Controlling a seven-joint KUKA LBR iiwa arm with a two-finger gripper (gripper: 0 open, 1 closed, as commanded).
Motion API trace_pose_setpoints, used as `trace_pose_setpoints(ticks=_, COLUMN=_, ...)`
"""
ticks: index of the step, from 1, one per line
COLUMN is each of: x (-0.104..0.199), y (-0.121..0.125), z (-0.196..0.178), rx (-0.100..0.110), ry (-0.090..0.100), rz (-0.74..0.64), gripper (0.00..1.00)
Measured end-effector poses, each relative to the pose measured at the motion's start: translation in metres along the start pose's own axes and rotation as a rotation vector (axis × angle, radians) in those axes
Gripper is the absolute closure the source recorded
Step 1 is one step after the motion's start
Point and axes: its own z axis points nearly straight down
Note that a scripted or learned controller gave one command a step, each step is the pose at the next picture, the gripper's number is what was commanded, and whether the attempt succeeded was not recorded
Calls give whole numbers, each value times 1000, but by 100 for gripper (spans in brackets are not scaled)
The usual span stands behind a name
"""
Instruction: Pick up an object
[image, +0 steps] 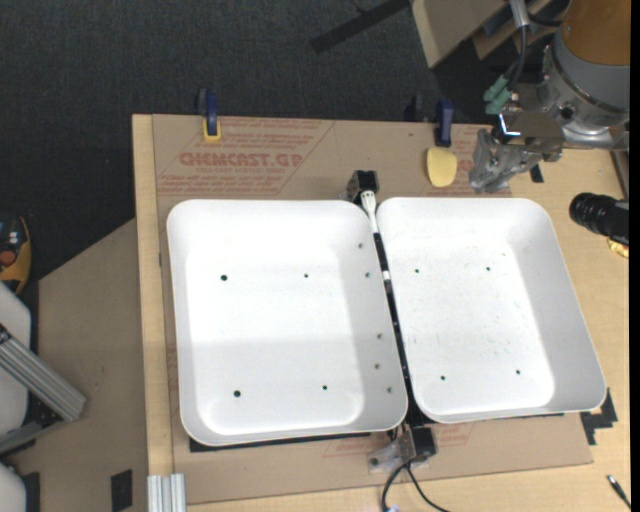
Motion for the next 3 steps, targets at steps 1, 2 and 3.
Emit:
trace_pose_setpoints(ticks=1, x=6, y=14, z=144, rx=26, ry=2, rz=-5, gripper=100)
trace_pose_setpoints(ticks=2, x=30, y=0, z=-32, rx=-12, ry=5, rz=-11, gripper=100)
trace_pose_setpoints(ticks=3, x=110, y=41, z=50, rx=16, ry=3, rz=-14, gripper=100)
